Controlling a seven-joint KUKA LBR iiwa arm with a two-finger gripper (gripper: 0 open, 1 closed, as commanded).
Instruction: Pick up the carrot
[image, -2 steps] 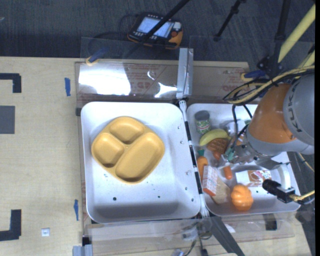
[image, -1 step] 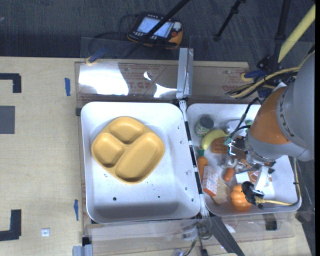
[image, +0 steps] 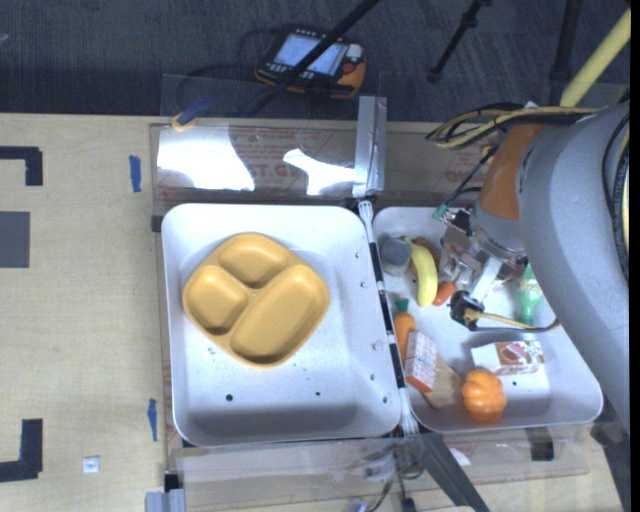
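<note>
The carrot (image: 403, 330) is lying against the right bin's (image: 575, 375) left wall, pointing lengthwise; the end effector (image: 468, 290) is hovering rightward, its opening seemingly indiscernible.

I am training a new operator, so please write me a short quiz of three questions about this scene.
1. True or false: the carrot lies in the right bin.
2. What sits in the left bin? A) a yellow divided plate B) a banana C) a blue cup
3. Fill in: the banana lies between the grey can and the ____.

Key:
1. True; it lies near that bin's left wall, apart from the gripper.
2. A, the yellow divided plate.
3. gripper
</note>
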